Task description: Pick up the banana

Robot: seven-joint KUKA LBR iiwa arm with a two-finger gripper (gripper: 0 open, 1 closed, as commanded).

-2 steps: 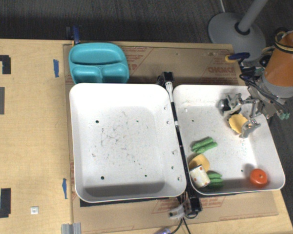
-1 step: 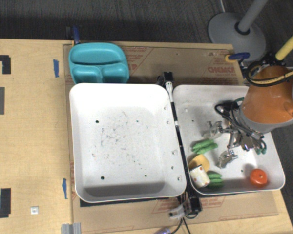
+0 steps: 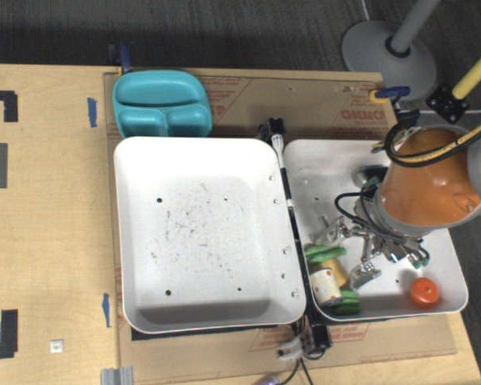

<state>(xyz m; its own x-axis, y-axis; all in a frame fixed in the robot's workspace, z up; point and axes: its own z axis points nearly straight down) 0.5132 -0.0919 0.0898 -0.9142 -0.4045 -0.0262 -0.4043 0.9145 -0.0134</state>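
Note:
The right bin [image 3: 441, 215] holds a small cluster of toy foods at its front left. A pale yellow piece with a red mark [image 3: 326, 284] lies there and looks like the banana, though its shape is hard to make out. A green piece [image 3: 324, 252] sits just behind it and another green piece [image 3: 346, 301] lies in front. My gripper [image 3: 361, 253] hangs low over the bin's middle, just right of and behind the yellow piece, below the orange wrist band [image 3: 425, 183]. Nothing shows held in it.
A round orange-red item [image 3: 423, 292] rests at the right bin's front right corner. The left bin [image 3: 144, 175] stands beside it, sharing a dividing rim [image 3: 290, 215]. A teal divided tray [image 3: 162, 103] sits behind the left bin. Cables loop around the wrist.

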